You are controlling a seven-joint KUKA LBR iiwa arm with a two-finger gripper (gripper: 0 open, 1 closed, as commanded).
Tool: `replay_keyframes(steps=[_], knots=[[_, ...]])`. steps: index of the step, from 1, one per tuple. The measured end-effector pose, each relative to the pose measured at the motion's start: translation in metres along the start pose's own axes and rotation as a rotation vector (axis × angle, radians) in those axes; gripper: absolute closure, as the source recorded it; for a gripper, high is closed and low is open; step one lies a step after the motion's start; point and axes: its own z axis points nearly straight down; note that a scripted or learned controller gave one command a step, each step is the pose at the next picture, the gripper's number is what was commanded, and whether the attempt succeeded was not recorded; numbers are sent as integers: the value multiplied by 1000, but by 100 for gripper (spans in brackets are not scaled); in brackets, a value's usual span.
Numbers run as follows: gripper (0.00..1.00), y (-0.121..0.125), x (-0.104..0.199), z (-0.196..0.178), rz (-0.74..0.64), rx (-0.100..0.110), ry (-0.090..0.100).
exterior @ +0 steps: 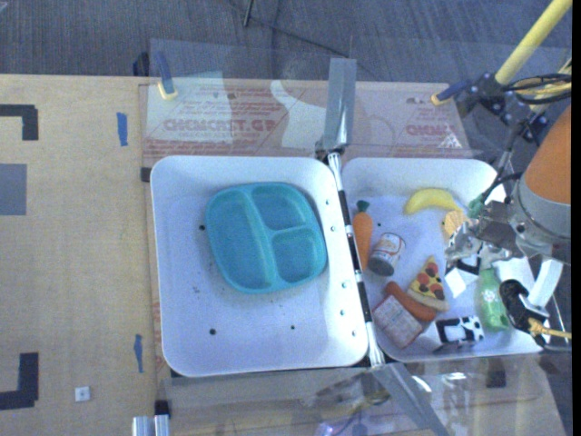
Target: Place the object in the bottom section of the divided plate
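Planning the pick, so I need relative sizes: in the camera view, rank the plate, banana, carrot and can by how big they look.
1. Plate, by far the largest.
2. Carrot and banana: similar in length, too close to rank.
3. Can, smallest.

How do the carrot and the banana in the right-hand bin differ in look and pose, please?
The carrot is orange with a green top; the banana is yellow. The carrot is straight and lies up-down in the view; the banana is curved and lies across. Both lie loose in the right bin.
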Motion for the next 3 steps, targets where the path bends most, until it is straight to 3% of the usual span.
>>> replay_keyframes(steps=[1,2,3], knots=[[100,20,72,-6,-146,0,-1],[100,26,146,18,-363,-2,-9],[100,29,94,19,-143,3,0]])
